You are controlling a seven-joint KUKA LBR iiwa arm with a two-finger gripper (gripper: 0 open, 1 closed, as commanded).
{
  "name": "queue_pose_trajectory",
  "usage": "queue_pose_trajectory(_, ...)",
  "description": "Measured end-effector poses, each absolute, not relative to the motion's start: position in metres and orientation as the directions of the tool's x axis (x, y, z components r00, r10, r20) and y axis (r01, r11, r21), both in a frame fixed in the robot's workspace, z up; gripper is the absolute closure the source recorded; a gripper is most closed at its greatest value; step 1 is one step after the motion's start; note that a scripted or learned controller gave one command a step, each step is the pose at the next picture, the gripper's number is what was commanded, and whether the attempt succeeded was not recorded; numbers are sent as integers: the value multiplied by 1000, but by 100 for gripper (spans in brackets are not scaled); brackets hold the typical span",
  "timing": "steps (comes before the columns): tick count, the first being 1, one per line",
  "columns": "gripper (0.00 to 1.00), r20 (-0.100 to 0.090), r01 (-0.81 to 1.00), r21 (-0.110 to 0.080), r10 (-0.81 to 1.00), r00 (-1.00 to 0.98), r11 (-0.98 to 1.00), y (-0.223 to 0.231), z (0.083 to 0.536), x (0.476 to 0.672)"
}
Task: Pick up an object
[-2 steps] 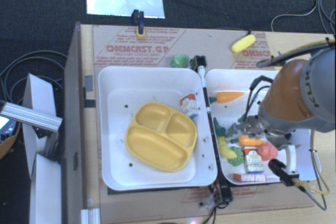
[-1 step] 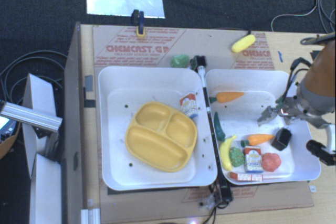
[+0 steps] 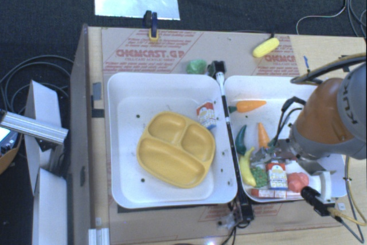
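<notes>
While the gripper (image 3: 262, 155) hangs low over the right bin's (image 3: 298, 84) toy pile | jaws hidden, apparently empty | you should target the banana (image 3: 246, 169) beneath, descending straight, clear of neighbours.

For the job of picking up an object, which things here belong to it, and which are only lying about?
Belong to the job:
- two-finger gripper
- right white bin
- orange plastic carrot
- yellow plastic banana
- small red and white carton

Only lying about:
- yellow divided plastic tray
- yellow plastic corn cob on the bench
- green crumpled thing
</notes>
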State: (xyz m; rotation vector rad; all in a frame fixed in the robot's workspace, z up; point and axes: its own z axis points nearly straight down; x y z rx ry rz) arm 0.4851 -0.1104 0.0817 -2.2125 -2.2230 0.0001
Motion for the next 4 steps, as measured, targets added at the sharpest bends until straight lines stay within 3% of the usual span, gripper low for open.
queue_pose_trajectory(1,100,0,1000,5,1000,-3,3,-114,95,489)
queue_pose_trajectory(2,100,-4,1000,9,1000,1,-1,-142,177,488)
queue_pose_trajectory(3,100,-5,1000,8,1000,0,0,-198,181,545)
queue_pose_trajectory(4,100,4,1000,-3,1000,-10,10,-113,132,542)
